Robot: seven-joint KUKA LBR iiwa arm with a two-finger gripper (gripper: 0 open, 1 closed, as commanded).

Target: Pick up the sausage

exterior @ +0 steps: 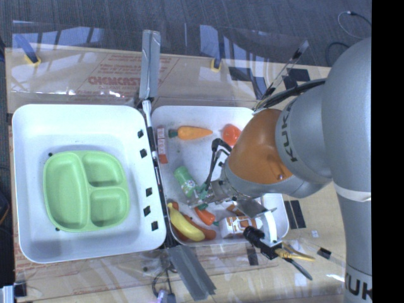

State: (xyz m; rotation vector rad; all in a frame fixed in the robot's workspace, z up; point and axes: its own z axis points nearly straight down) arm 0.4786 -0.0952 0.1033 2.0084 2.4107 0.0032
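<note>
Now sausage (207,233) lies just below gripper (208,202).

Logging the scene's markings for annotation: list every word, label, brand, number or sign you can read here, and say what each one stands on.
"KU", the visible part of dark lettering on the grey arm, beside its orange band.
"KU", again at the arm's lower edge.
Red print on the cardboard sheet behind the bins: too blurred to read.
Label on the small packet along the right bin's left wall: too small to read.
Label on the carton near the banana: unreadable.
</note>
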